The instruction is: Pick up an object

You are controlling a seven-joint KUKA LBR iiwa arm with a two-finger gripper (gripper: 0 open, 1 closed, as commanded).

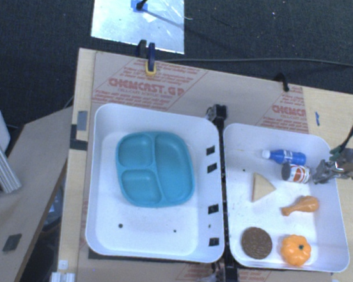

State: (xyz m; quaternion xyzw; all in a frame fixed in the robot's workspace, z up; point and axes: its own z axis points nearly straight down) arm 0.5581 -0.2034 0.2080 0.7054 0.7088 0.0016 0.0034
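Grey gripper (324, 173) low at right bin's (340, 220) far edge, just beside can (295, 174). Finger spread too blurred to tell; grasping nothing, seemingly.

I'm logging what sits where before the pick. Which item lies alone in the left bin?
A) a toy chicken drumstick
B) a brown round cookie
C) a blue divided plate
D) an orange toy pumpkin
C: the blue divided plate lies in the left bin, while the pumpkin, drumstick and cookie all lie in the right bin.
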